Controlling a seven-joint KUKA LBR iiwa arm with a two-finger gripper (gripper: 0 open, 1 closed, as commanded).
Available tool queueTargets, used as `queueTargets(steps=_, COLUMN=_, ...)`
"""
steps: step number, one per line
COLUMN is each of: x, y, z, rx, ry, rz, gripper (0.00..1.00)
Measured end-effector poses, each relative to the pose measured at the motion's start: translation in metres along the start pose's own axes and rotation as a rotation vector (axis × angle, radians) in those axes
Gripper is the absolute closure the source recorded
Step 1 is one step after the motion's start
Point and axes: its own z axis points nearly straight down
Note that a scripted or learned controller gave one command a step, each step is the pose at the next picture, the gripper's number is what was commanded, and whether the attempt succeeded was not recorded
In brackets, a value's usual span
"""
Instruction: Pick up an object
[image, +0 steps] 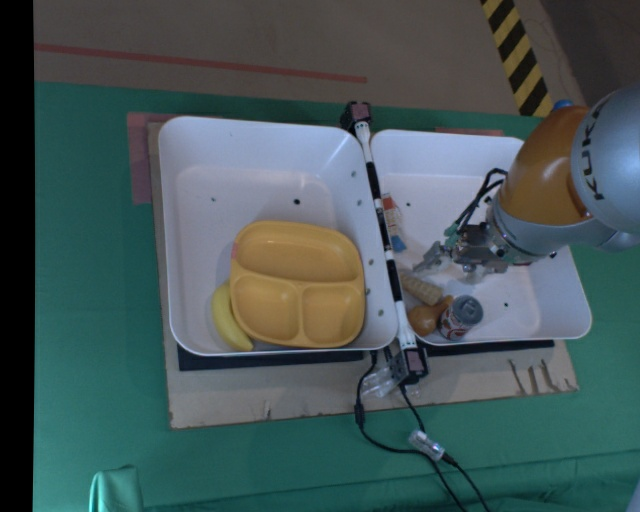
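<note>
My gripper (440, 252) hangs over the middle of the right bin (560, 300), reaching in from the right below the orange wrist band. It is open, with nothing between its fingers. Just below and left of it lie a tan ridged cone-like piece (420, 290), an orange pear-shaped toy (427, 316) and a small can (463, 314) near the bin's front wall. A small coloured block (396, 222) rests against the divider to the gripper's upper left.
The left bin (200, 160) holds a yellow divided plate (298, 283) with a banana (228, 320) tucked at its left edge. A black-and-white bar (380, 215) runs between the bins. Cables (400, 420) trail off the bench front.
</note>
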Motion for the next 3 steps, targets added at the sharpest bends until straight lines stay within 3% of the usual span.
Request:
queueTargets(steps=1, x=-0.052, y=-0.010, z=-0.009, rx=0.019, ry=0.003, rz=0.000, gripper=0.00)
queueTargets(steps=2, x=-0.040, y=-0.029, z=-0.001, rx=-0.005, ry=-0.008, rz=0.003, gripper=0.00)
queueTargets(steps=3, x=-0.085, y=0.032, z=0.002, rx=0.007, ry=0.000, rz=-0.003, gripper=0.00)
